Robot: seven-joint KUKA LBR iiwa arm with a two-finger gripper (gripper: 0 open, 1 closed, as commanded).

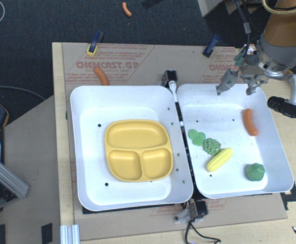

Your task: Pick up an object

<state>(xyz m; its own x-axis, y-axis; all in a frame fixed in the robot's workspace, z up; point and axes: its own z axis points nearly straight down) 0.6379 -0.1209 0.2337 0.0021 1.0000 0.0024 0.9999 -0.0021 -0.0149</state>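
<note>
Sausage [249, 122] in right bin [275, 151], cardboard-topped bench [138, 60].

My gripper [238, 82] looks like dull grey metal, and the band above my wrist [285, 22] is smooth orange with a soft sheen. The 2 bins, the left bin [84, 136] and the right bin [277, 151], are smooth white plastic, faintly glossy. The yellow tray [138, 150] is matt plastic with 3 moulded compartments. The corn [219, 159] and the green pieces [204, 141] show bumpy toy-plastic surfaces; the orange sausage [249, 122] and the green lump [255, 172] look smooth. The desk [138, 60] carries matt brown cardboard printed in red. The floor [46, 14] beyond its far edge is dark, rough carpet.
</note>
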